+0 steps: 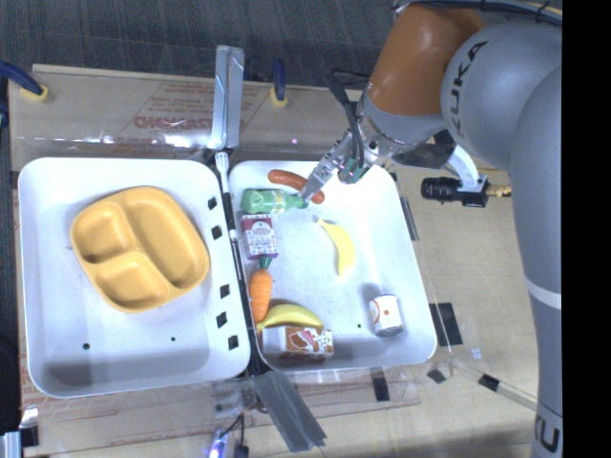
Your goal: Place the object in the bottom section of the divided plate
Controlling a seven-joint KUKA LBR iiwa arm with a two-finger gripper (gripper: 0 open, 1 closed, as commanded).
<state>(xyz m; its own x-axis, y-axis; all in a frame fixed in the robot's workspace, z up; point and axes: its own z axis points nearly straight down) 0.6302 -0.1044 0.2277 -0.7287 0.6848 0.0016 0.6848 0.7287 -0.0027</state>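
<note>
The yellow divided plate lies in the left bin; its larger section is toward the upper right and two smaller ones toward the left and bottom. My gripper reaches down into the far part of the right bin. Its tip sits over the right end of a red sausage, right beside the cap end of a green bottle. The gripper hides part of the sausage. I see nothing lifted off the bin floor.
The right bin also holds a red can, a carrot, a banana, a brown box, a pale yellow banana-shaped piece and a white cup. A divider wall separates the bins.
</note>
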